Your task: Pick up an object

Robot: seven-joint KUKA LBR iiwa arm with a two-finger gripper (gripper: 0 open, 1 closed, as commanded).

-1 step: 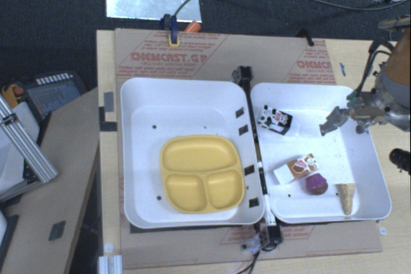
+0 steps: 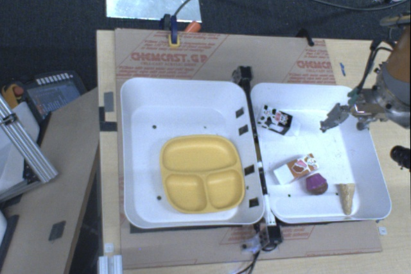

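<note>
Right bin holds 4 objs: black-and-white item at far left, small white-and-orange pack w/ purple lump touching its near right, beige cone at near right corner. End effector hovers over bin's far right, fingers apart, gripping nothing. Left bin carries yellow 3-section tray. Both sit on worktop.

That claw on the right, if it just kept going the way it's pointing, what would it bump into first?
The claw points left and downward over the right bin. Going on, it would probably meet the bin's bare white floor first, short of the black-and-white cow-patterned item. Its height is hard to judge from above.
</note>
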